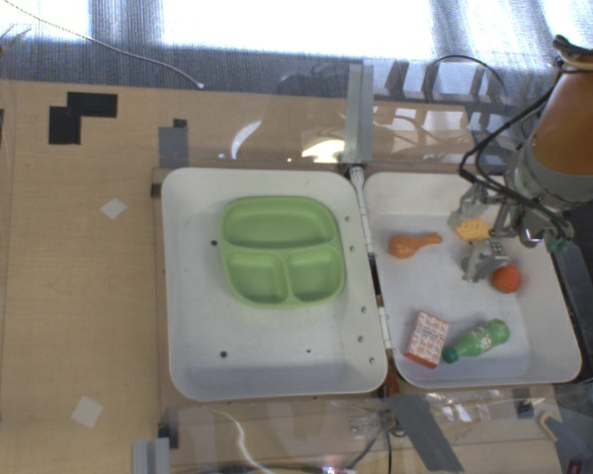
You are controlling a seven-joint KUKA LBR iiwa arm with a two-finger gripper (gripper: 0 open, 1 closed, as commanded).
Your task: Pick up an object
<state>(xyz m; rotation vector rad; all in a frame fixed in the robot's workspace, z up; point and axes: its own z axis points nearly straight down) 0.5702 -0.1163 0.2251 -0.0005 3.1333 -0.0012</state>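
Wooden bench point(69, 294) filling the left and lower parts of the frame, carrying black markings at upper left. Sitting side by side at centre: left white bin point(193, 363) and right white bin point(544, 358), edges touching along a shared middle seam. Lying in the middle of the left bin: green divided plate point(282, 250), one long compartment above two smaller ones. Reaching in from the upper right of the frame: grey arm with orange band point(578, 117), dark cables looping beside it. Hanging over the upper right part of the right bin: gripper point(484, 250), metal fingers pointing down; cannot tell whether spread or closed, and seeing nothing clearly between them. Lying at lower right of that bin: green bottle point(477, 341), tilted, its cap end just beside a red and white box point(428, 339). Resting left of the gripper: orange drumstick-shaped toy point(413, 244). Sitting just beside the gripper's lower right: small orange-red ball point(506, 278). Showing near the gripper's upper side: small yellow piece point(471, 229), partly hidden by the metalwork.
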